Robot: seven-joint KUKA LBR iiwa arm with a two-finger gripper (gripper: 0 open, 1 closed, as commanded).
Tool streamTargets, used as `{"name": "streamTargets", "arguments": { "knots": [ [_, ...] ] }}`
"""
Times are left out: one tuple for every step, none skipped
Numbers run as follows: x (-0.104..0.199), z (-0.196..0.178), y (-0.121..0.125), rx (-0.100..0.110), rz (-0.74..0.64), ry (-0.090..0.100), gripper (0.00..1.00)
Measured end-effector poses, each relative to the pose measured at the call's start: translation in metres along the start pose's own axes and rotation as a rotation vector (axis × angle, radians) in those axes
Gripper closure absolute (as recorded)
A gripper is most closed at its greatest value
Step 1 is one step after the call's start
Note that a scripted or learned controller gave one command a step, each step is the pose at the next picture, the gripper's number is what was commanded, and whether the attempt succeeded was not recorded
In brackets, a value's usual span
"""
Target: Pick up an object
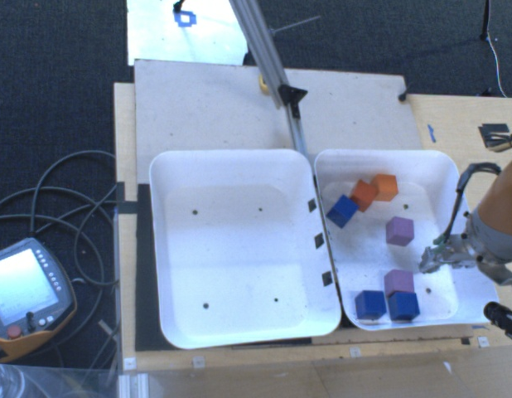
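Several small blocks lie in the right bin [442, 166]. Near its back sit an orange block [386, 186], a red-orange block [364, 194] and a blue block [342, 211]. A purple block [399, 230] lies alone in the middle. At the front, another purple block [398, 281] touches two blue blocks [371, 304] [403, 306]. My gripper [432, 260] reaches in from the right, low over the bin's right side. It is just right of the two purple blocks, and nothing shows in its grasp.
The left bin [169, 222] stands beside the right one. A slanted metal pole [256, 31] rises behind the bins. A teach pendant [24, 293] and cables [70, 214] lie on the floor at the left.
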State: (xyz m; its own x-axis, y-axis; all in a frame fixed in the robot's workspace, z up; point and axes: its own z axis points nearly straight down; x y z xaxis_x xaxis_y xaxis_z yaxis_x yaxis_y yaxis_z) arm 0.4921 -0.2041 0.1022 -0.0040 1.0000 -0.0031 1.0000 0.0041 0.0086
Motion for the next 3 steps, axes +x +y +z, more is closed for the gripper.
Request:
{"name": "streamTargets", "arguments": {
  "knots": [
    [0.004,-0.063,0.005,0.001,-0.001,0.0,1.0],
    [-0.005,-0.126,0.007,-0.001,0.0,-0.001,1.0],
    [0.001,-0.172,0.012,0.001,-0.002,0.0,1.0]
  ]
}}
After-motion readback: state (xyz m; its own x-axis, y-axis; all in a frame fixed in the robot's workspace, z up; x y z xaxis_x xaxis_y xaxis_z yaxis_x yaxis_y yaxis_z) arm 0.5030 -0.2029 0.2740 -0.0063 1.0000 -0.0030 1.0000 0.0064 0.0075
